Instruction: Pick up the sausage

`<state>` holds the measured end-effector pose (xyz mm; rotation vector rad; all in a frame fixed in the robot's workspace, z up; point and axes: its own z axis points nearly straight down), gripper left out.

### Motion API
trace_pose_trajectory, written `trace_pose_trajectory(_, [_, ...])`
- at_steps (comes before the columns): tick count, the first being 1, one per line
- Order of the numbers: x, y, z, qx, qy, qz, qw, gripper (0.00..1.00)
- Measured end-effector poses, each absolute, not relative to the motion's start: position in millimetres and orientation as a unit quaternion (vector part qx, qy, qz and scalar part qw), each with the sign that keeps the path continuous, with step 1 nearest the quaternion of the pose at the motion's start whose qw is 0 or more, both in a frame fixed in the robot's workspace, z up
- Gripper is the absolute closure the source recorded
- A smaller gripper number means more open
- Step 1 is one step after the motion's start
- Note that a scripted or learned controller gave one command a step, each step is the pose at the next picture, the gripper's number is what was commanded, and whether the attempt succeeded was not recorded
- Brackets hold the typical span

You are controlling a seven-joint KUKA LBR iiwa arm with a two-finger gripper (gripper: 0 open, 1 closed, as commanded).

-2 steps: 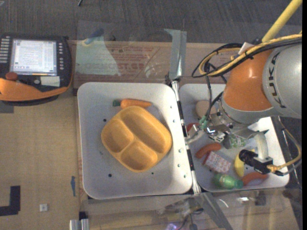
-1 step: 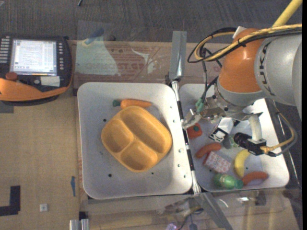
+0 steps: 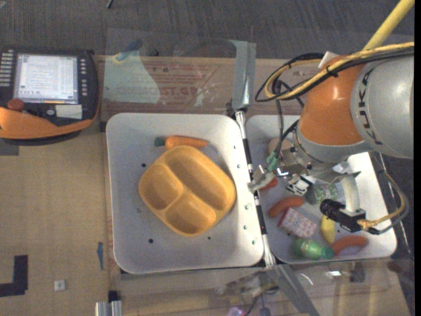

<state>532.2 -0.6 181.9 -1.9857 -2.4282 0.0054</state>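
**Arm low over the right bin, sausage lying free beside it**

From where I stand, the grey arm with its orange band reaches in from the right and hangs over the right bin [image 3: 385,242]. The gripper [image 3: 273,176] sits down at the bin's left side, close to the divider between the two bins. Its metal parts blur together against the clutter, so I cannot tell whether it is spread or closed, nor whether it touches anything.

The sausage [image 3: 285,206] lies on the bin floor just below and right of the gripper, a reddish-orange link tilted slightly, apart from the tool as far as I can make out. Just beside it is a pink patterned packet [image 3: 299,224]. Near the bin's front edge sit a green item [image 3: 312,248], a yellow piece [image 3: 327,230] and a second reddish link [image 3: 348,244].

In the left bin [image 3: 125,242] a yellow divided plate [image 3: 187,189] rests in the middle, with a carrot [image 3: 184,141] just behind it.
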Motion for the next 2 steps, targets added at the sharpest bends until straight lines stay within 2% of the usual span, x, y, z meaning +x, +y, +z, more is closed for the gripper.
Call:
trace_pose_trajectory(1, [529.3, -68.1, 182.2, -0.625, -0.780, 0.0012, 0.002, 0.00])
trace_pose_trajectory(2, [544.8, -100.1, 91.5, -0.617, -0.787, 0.0002, 0.001, 0.00])
